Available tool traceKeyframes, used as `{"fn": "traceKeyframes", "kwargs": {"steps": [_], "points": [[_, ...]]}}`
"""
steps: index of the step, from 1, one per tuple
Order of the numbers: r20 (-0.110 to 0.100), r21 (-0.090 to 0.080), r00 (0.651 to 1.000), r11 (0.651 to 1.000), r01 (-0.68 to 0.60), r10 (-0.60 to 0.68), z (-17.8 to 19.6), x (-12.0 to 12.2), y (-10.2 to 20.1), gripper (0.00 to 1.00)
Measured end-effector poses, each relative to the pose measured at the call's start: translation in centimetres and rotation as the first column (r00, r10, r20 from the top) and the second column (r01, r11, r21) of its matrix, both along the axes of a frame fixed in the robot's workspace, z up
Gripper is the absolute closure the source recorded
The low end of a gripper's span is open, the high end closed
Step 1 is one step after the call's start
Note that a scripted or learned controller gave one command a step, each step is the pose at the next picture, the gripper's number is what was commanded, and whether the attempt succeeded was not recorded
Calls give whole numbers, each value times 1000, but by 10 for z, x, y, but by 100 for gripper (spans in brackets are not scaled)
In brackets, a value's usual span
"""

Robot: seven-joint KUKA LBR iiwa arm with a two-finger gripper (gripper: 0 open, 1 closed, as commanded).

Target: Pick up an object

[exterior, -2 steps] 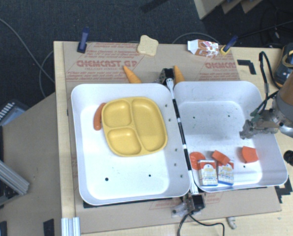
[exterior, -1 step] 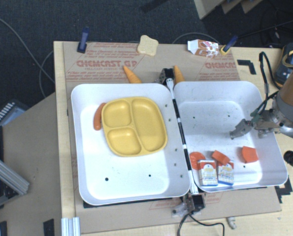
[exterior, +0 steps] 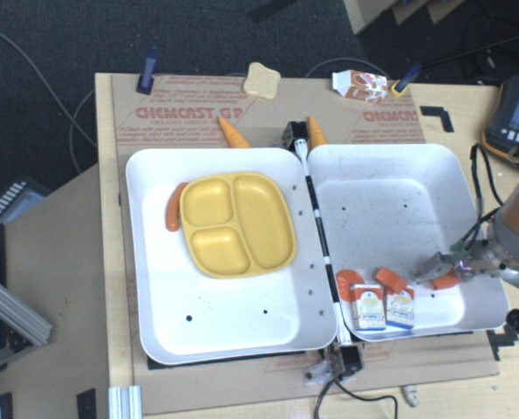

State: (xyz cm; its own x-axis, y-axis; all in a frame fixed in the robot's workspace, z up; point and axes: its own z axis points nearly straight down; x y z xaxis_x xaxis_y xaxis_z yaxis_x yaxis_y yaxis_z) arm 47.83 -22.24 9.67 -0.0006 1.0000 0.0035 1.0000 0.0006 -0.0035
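On the counter point(exterior: 198, 116) two shallow white bins sit side by side. The left bin point(exterior: 154, 260) carries a yellow divided tray point(exterior: 238, 223) in its upper half, tilted a little against the bin's edges, and an orange sausage-like piece point(exterior: 172, 209) lies touching the tray's left rim.

The right bin point(exterior: 390, 190) has its things gathered along its near edge. Two small cartons point(exterior: 385, 308) lie next to each other, touching, near the bin's near-left corner. A red-orange piece point(exterior: 349, 280) rests just above the left carton, and an orange block point(exterior: 391, 278) lies just above the gap between them. Farther toward the bin's right edge a small red piece point(exterior: 446, 279) lies beneath the gripper point(exterior: 440, 270).

The arm comes in low over the right bin's right edge, and the gripper sits right at that red piece. Whether the fingers are open or closed cannot be told from this angle; they are too small and blurred against the bin.

Along the far edge of the counter, outside the bins, lie a carrot-like orange piece point(exterior: 233, 133), another orange piece point(exterior: 316, 133) near the seam between the bins, a slice of toy bread point(exterior: 262, 80), a crumpled white and orange wrapper point(exterior: 360, 85) and a blue clip point(exterior: 146, 71).
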Motion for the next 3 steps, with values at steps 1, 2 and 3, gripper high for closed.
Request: {"fn": "traceKeyframes", "kwargs": {"steps": [1, 2, 3], "points": [[5, -4, 1000, 1000, 2, -2, 11, 1, -1, 100], [5, -1, 1000, 1000, -2, 2, 16, 104, 94, 100], [6, -3, 1000, 1000, -2, 2, 89, 130, 154, 100]]}}
